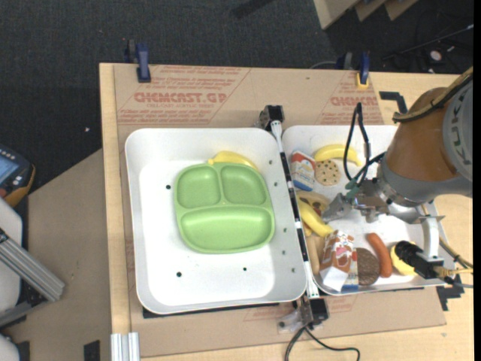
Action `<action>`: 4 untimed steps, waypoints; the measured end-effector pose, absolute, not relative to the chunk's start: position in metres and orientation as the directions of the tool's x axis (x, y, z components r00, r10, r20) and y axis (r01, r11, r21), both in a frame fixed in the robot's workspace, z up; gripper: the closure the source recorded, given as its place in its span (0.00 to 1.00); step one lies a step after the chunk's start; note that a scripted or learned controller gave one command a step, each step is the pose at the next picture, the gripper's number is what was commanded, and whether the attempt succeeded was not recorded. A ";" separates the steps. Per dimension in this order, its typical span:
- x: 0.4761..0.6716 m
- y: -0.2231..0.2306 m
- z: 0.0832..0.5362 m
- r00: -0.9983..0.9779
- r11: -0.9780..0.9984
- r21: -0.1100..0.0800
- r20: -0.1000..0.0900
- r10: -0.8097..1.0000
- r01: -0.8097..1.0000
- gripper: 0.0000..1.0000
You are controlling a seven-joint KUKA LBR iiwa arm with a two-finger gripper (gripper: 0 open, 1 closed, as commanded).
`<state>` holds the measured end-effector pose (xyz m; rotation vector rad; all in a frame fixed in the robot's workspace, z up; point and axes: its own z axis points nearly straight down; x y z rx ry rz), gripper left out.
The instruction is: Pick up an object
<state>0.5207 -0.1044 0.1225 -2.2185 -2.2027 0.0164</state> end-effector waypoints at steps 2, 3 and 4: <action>0.608 -0.118 0.087 -0.003 0.003 0.009 -0.002 1.000 1.000 0.00; 0.647 -0.109 0.085 -0.005 0.005 -0.024 0.000 1.000 1.000 0.00; 0.539 -0.166 0.087 0.010 -0.010 -0.001 0.000 1.000 1.000 0.00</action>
